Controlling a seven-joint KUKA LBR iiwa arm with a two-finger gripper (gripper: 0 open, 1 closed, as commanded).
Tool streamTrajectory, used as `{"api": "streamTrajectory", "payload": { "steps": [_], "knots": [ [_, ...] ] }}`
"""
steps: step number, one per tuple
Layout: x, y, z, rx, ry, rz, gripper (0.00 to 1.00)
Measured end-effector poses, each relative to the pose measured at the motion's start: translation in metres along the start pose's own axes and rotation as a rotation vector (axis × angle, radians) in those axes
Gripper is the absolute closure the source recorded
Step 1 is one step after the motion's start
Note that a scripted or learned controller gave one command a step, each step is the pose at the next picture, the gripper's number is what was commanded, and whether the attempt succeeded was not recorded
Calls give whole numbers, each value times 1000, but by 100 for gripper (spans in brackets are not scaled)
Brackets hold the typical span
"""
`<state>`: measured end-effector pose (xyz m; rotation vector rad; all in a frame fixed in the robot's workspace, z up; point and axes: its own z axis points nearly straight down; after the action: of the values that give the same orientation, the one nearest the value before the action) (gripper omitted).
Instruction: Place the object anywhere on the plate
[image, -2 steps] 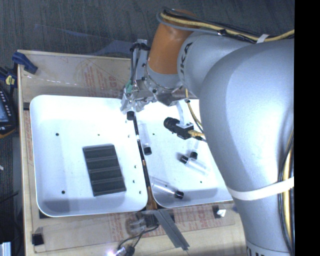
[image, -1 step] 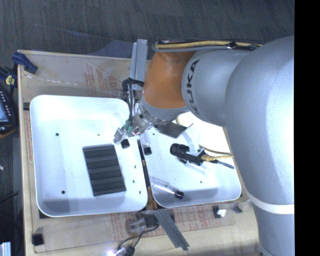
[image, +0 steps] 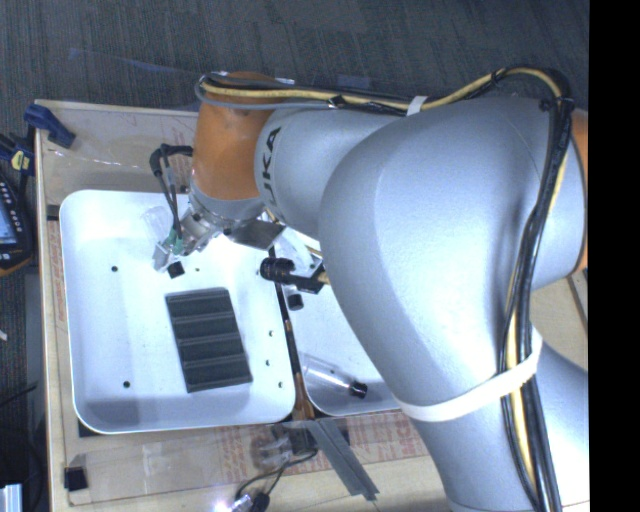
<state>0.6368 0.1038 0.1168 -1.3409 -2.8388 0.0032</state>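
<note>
The gripper (image: 170, 250) hangs over the far end of the left bin (image: 100, 300). I cannot tell what it is doing or if it has the object. The dark ridged plate (image: 208, 338) lies flat just below it, toward the near edge, its long side running away from the gripper.
</note>
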Motion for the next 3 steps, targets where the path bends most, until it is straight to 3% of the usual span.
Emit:
{"api": "streamTrajectory", "payload": {
  "steps": [1,2,3],
  "knots": [
    [13,-23,24,-5,-2,219,100],
    [45,-56,20,-19,-7,290,100],
    [16,-132,-75,-1,0,142,100]
  ]
}}
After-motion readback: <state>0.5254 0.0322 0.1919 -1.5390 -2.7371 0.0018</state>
